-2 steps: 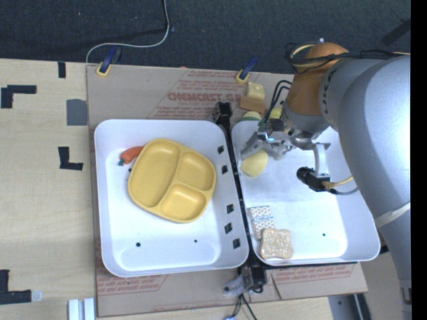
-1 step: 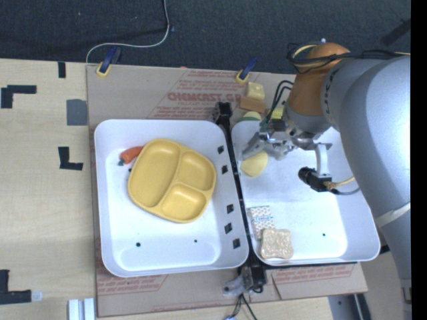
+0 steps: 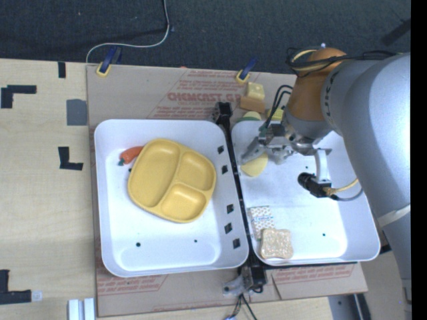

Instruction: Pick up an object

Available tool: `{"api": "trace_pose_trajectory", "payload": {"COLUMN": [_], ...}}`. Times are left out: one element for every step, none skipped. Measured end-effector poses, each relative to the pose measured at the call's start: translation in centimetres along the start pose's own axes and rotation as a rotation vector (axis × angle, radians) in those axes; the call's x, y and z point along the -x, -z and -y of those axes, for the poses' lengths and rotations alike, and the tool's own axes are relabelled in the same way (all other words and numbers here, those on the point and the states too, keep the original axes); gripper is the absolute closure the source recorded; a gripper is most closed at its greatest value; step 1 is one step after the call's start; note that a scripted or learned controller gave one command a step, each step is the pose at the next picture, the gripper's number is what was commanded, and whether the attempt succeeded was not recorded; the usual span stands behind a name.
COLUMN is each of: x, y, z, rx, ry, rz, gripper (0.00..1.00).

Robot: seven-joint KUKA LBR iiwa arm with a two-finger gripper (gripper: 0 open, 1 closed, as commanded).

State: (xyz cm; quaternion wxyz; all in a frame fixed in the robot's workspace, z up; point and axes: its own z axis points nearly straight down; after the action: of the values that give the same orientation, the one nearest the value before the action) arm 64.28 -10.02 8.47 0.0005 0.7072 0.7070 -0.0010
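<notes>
Near the right white bin's (image 3: pixel 360 245) far left corner, the tool (image 3: pixel 265 151) hangs over a pale yellow rounded object (image 3: pixel 254 167); finger state cannot be told. A beige textured block (image 3: pixel 276 243) lies at the near edge. Left bin (image 3: pixel 110 199): yellow divided plastic tray (image 3: pixel 172 180), perhaps an orange carrot-like piece (image 3: pixel 131 154).

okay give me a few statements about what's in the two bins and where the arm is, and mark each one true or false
1. The yellow tray lies in the left bin. True.
2. The bread slice is in the left bin. False: it lies in the right bin.
3. The gripper is over the right bin, near its upper left corner. True.
4. The orange piece sits in the tray's middle. False: it peeks out beside the tray's upper left edge.
</notes>
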Motion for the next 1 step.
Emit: {"api": "trace_pose_trajectory", "payload": {"x": [0.14], "y": [-0.03], "z": [-1.02], "rx": [0.001], "ry": [0.002], "rz": [-0.002], "gripper": [0.00]}}
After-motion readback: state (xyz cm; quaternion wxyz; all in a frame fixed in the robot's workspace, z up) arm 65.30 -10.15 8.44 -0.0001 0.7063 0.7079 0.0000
